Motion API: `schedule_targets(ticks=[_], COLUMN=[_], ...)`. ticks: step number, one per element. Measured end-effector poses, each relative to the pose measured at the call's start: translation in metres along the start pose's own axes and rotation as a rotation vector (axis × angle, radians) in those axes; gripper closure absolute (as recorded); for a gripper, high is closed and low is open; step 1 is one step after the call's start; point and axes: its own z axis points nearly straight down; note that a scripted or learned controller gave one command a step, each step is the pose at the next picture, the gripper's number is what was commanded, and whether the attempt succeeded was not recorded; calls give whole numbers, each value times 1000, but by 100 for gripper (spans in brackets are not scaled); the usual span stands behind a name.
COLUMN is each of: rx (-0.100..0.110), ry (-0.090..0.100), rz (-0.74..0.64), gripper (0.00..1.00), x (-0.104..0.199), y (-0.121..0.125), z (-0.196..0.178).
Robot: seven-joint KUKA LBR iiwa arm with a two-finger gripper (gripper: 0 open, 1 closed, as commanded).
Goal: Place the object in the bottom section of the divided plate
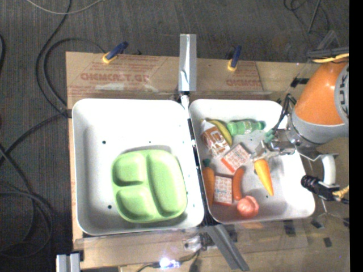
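A light green divided plate [148,185] lies in the left white bin [91,123], with two smaller sections on its left and one long section on its right. In the right bin [295,203] my gripper [271,147] hangs low near the right wall, under the grey and orange arm [320,103]. An orange toy carrot [263,175] lies just below the gripper, its thick end up toward it. Whether the gripper touches the carrot cannot be made out.
The right bin also holds a banana [222,130], a green bottle [245,127], a brown snack box [214,141], a red and white packet [236,157], a second carrot [209,185], a red sausage [237,181], a printed card box [223,190] and a pink fruit [247,206].
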Motion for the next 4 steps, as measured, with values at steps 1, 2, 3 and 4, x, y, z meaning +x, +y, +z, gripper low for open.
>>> schedule_targets(ticks=[1, 2, 3, 4], rx=[-1, 1, 1, 10], ry=[3, 2, 2, 1], rz=[-7, 115, 115, 112], gripper=[100, 100, 0, 100], x=[73, 157, 156, 157], y=[15, 14, 14, 14], z=[-17, 3, 3, -2])
